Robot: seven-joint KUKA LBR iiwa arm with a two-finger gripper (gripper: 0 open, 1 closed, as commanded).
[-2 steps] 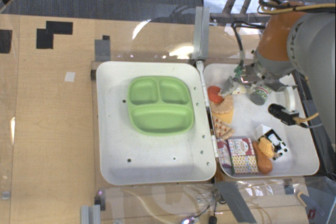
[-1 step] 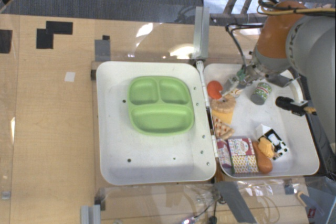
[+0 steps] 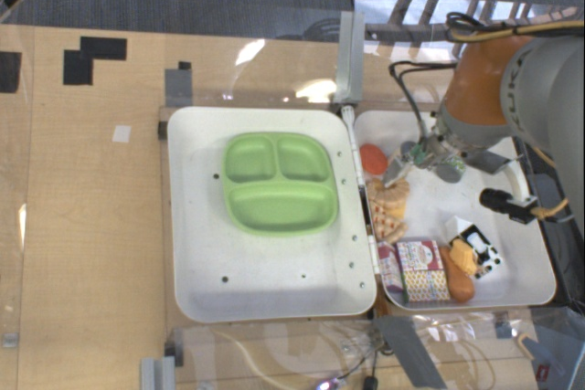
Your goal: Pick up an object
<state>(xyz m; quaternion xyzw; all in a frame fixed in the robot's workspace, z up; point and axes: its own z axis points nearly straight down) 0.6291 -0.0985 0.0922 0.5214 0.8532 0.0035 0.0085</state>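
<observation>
My gripper [image 3: 400, 171] hangs over the left part of the right bin [image 3: 539, 283], reaching in from the right below the orange wrist band. Its tip is just above a tan, bumpy waffle-like piece [image 3: 388, 210] and just right of a red-orange round object [image 3: 373, 159]. I see nothing clearly held in it. Along the bin's front lie a pink box [image 3: 420, 268], an orange bread-like item [image 3: 461, 270] and a small black-and-white object [image 3: 481, 248].
The left bin [image 3: 196, 279] holds a green divided plate [image 3: 279, 183]. A metal divider [image 3: 358, 187] runs between the two bins. The arm's cables and a black fitting [image 3: 505, 202] sit over the right bin's far right side.
</observation>
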